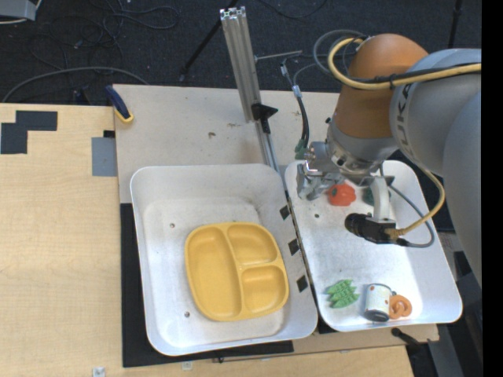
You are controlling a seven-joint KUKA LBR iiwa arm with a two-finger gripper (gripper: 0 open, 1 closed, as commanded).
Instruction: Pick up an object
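Two white bins (157, 210) sit on a pale tan bench (181, 124). The left bin holds a yellow divided plate (236, 270). In the right bin (424, 281) lie a red-orange object (342, 194), a green leafy piece (342, 293), a silver-grey can (376, 301) and an orange ring-shaped thing (399, 307) (partly behind the can). The arm (440, 108) is grey with an orange band (381, 61); a yellow cable (369, 77) loops around it.

Robotics lab, by the look of it: big grey arm (440, 108) w/ orange band over a pale worktop (189, 124), two white bins (157, 203) side by side, loose cables (118, 10) on dark floor, aluminium post (242, 65) bolted upright.
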